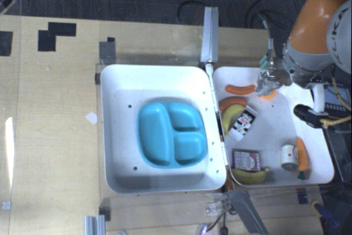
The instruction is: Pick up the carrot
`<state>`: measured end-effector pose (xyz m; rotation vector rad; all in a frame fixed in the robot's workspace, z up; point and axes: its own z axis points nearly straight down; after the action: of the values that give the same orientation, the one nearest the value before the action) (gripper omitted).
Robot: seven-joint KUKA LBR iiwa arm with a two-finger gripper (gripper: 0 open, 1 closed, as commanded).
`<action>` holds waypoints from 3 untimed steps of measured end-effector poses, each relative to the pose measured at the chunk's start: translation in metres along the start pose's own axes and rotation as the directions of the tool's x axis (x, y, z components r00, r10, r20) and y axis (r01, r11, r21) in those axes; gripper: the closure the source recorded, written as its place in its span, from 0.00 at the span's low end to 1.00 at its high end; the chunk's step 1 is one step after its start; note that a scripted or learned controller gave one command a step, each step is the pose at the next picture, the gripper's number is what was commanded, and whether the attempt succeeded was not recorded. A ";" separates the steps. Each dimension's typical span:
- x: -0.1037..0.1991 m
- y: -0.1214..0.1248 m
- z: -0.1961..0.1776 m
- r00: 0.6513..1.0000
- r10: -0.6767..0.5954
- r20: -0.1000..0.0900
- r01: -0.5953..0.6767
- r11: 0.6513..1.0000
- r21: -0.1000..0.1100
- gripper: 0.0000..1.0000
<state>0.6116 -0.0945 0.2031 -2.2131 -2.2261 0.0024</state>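
Note:
The carrot (301, 156), orange with a green stem end toward the front, lies at the front right of the right bin (275, 129), beside a small white can (287, 156). My gripper (268, 84) hangs over the back of that bin, well away from the carrot. A small orange piece (268, 94) sits right under it. The arm's orange band (312, 22) rises behind the gripper.
The right bin also has an orange sausage-shaped item (240, 88), a banana (231, 115), a black and white box (242, 123), a red box (246, 160) and a second banana (251, 175). A blue divided tray (171, 134) lies in the left bin (118, 118).

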 end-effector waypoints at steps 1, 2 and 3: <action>0.032 0.046 0.021 0.920 0.391 0.001 -0.391 0.920 -0.001 0.00; -0.035 0.056 0.105 0.981 0.192 0.003 -0.192 0.981 0.000 0.00; -0.094 0.044 0.117 0.982 -0.190 0.004 0.190 0.982 -0.007 0.00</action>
<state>0.6562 -0.1878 0.0861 -1.9948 -2.4334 -0.0029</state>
